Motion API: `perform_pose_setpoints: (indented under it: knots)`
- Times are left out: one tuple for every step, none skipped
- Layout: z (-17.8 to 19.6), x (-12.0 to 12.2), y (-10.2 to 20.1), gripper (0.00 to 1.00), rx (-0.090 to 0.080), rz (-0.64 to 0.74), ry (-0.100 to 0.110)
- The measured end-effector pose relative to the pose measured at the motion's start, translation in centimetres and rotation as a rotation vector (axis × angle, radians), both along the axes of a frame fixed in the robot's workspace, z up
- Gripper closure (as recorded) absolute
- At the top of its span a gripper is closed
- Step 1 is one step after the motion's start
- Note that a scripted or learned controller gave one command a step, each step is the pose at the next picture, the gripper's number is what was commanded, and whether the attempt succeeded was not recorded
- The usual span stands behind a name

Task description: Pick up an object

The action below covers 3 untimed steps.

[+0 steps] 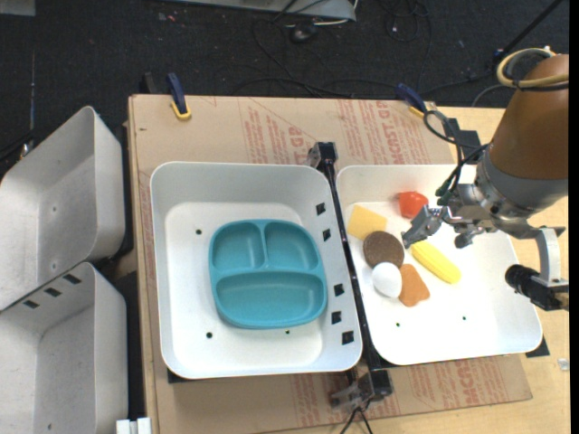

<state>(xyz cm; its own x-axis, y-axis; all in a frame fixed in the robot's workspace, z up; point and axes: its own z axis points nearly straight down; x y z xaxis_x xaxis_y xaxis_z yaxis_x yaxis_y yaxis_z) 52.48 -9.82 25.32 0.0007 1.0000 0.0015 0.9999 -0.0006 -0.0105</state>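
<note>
While the arm (534, 125) reaches in from the right, its end effector (441, 222) hangs over the right bin (488, 333), and I cannot tell what state it is in. Just below it lies a yellow corn cob (436, 262). Close by sit a red piece (412, 202), a yellow wedge (366, 221), a brown round thing (384, 248), a white egg (387, 279) and an orange piece (414, 286). A blue plate (268, 273) lies in the left bin (181, 242).
</note>
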Motion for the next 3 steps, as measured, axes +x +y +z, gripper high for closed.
perform_pose_setpoints:
  knots:
    - [0.5,0.2,0.0,0.00,-0.001,0.002,-0.010]
    - [-6.0,0.1,0.0,0.00,-0.001,-0.001,-0.004]
    - [-12.1,0.7,-0.1,0.00,-0.001,-0.001,-0.004]
